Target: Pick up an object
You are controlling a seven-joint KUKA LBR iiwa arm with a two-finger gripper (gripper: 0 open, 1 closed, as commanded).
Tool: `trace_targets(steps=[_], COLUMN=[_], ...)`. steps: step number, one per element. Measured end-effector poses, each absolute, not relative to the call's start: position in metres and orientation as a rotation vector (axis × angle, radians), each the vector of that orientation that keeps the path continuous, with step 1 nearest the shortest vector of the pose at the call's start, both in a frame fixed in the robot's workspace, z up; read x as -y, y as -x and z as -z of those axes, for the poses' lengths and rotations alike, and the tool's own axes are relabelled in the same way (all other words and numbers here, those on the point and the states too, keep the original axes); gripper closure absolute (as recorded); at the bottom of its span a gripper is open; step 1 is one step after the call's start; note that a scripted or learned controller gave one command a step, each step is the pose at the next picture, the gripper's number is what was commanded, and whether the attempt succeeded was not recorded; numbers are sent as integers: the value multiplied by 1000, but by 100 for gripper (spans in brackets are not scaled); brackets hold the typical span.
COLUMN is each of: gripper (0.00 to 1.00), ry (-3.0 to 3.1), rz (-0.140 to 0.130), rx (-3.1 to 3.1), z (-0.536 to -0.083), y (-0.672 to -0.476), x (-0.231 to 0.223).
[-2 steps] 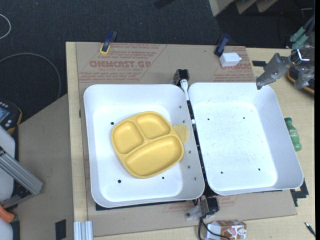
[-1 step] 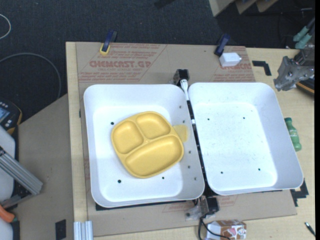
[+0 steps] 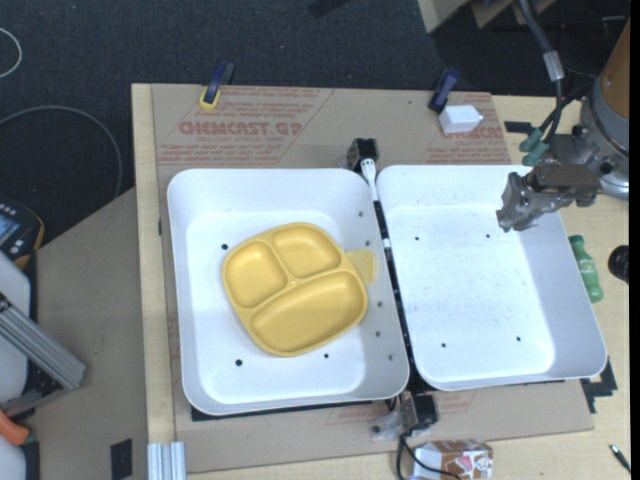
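Reaching the yellow three-compartment plastic plate [image 3: 294, 287], lying flat in the left white bin [image 3: 190, 268], means crossing from the right white bin [image 3: 470, 298]; the pincer [image 3: 517, 211] apparently holds nothing, its opening unclear.

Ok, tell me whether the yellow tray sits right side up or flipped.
Right side up: the yellow tray lies flat in the left bin with its three hollow compartments facing up.

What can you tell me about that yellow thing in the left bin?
It is a yellow divided plate that looks like smooth plastic, with three compartments: two small, one large. It lies flat and right side up, turned at a slant, on the floor of the left bin, with a small tab at its right edge. Nothing else touches it.
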State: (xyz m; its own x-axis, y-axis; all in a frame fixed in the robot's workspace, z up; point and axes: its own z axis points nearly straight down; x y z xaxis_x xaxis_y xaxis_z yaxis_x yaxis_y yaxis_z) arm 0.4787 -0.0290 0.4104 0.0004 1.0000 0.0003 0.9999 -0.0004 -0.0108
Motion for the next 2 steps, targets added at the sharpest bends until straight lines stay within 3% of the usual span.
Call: trace_targets(steps=[1, 2], gripper=[100, 100], ry=[2206, 2216], rz=[-6, 6], rx=[2228, 2229], z=[-363, -392], y=[-479, -479], x=[-59, -97])
